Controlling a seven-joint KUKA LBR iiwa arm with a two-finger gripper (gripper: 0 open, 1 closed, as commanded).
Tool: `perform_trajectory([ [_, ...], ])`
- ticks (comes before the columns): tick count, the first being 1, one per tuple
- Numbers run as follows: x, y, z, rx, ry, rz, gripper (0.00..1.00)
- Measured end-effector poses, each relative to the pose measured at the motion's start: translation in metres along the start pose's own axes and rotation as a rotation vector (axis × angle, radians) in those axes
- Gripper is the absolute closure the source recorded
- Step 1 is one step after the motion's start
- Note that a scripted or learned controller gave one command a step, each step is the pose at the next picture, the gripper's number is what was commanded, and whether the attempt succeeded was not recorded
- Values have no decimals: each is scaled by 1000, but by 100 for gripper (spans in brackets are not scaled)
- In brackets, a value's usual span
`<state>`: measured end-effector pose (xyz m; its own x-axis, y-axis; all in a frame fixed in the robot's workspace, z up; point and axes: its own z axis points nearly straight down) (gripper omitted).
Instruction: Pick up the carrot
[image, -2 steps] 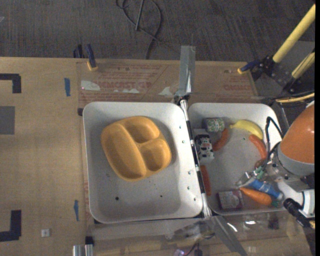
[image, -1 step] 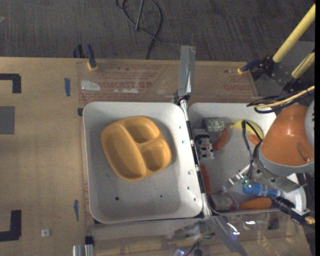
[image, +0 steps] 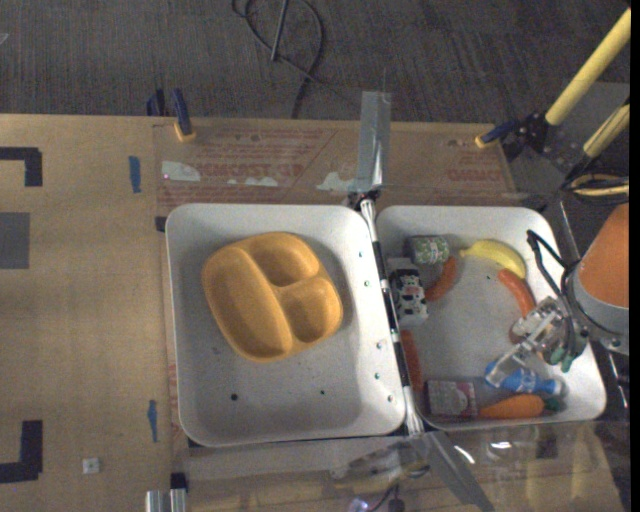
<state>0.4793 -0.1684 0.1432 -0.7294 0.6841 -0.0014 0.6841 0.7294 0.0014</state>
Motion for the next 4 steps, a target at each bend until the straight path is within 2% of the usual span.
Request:
perform_trajectory([
  [1,-19,-13,56,-2,-2,-213,0],
  [2,-19,-13,47,-4,-2,-210,100],
  [3,-19,-13,38,-7,-3,-208,100],
  [4,12,17,54,-1,-9,-588,100],
])
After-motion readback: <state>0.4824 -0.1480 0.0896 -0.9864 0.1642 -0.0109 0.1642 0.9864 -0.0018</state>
